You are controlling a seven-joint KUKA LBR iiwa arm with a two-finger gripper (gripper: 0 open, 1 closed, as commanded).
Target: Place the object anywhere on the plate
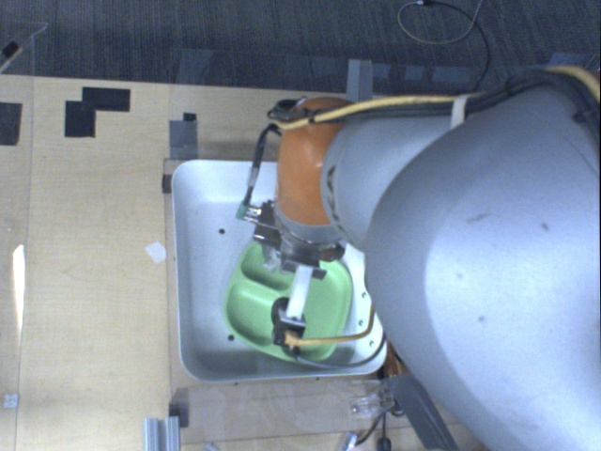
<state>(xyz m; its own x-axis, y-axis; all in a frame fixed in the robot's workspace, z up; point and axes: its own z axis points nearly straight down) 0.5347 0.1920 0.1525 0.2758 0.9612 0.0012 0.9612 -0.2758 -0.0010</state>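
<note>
Because the grey arm (488, 233) reaches in from the right and bulks so large in the camera view, it covers most of that side and hides whatever lies beneath it; its orange band (300, 167) sits above the wrist, over the far edge of the white bin (202, 205). Beyond the arm, the pale wooden surface (84, 280) spreads to the left and along the near edge; behind it runs a dark blue-grey carpeted floor (235, 17). The bin rests on the surface, shallow and rounded at its corners, with a grey bracket (184, 137) just beside its far left corner. Inside it, toward the near right, lies the green plate (246, 303); the wrist stands in front of the plate's middle, so only its left rim and near part show. The tool (299, 247) hangs over the plate; whether it is wide, narrow or holding anything I cannot tell, since the wrist covers it. Black angular marks (94, 111) sit on the surface at far left; a thin cable (441, 17) loops on the floor; a small white scrap (156, 250) lies left of the bin.
</note>
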